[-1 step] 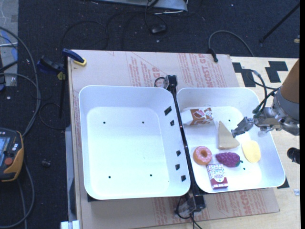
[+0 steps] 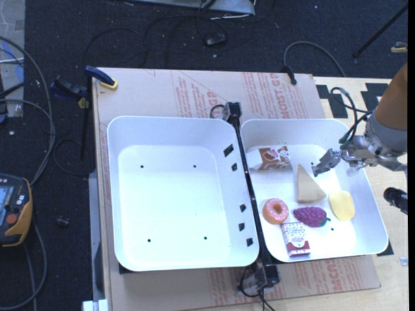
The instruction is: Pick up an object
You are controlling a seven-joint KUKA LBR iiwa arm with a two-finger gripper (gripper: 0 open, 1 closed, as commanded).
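My end effector (image 2: 326, 162) hangs at the right of the frame, over the upper right part of the right bin (image 2: 363, 248). It shows as a small dark grey shape, too blurred and small for me to tell how it is set. Nothing is visible in its grip. My arm (image 2: 392, 118) enters from the right edge, where its orange band is cut off by the frame.

The objects all lie in the right bin. A pale wedge like a piece of cheese (image 2: 308, 185) sits just below and left of my end effector, near it, though from this slant I cannot tell whether they touch. A brown and white packet (image 2: 272, 157) lies toward the bin's upper left. Lower down, a pink-glazed donut (image 2: 275, 210) sits beside a purple bunch of grapes (image 2: 311, 216), with a yellow lemon-like piece (image 2: 342, 205) to their right. A small red and white carton (image 2: 296, 239) lies near the bin's lower rim; its print is too small to read.

The left bin (image 2: 123, 141) fills the middle left of the frame. Both bins rest on the cardboard-covered tabletop (image 2: 162, 92).
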